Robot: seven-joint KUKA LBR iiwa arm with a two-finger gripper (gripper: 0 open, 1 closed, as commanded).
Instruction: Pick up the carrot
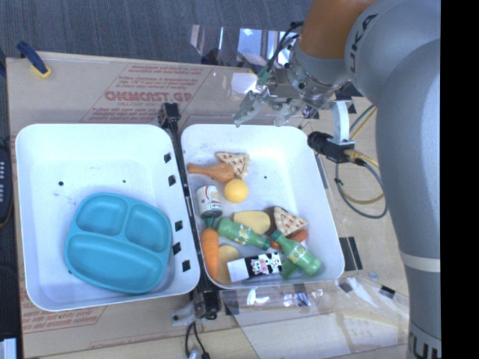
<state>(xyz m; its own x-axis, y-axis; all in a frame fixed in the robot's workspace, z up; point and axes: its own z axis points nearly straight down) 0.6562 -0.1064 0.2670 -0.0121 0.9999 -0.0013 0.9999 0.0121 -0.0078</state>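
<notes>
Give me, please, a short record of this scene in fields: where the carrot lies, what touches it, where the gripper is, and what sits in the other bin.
target: carrot, lying along the left wall of the right bin, near its front corner
neighbours: green bottle at its upper end; small carton beside its lower end
gripper: gripper above the right bin's far rim, fingers open, holding nothing
gap to target: gripper at the far end, carrot at the near end
left bin: left bin holds a blue divided plate
task state: carrot not yet picked up

orange carrot [210, 253], lying lengthwise, right bin's near-left corner
</notes>
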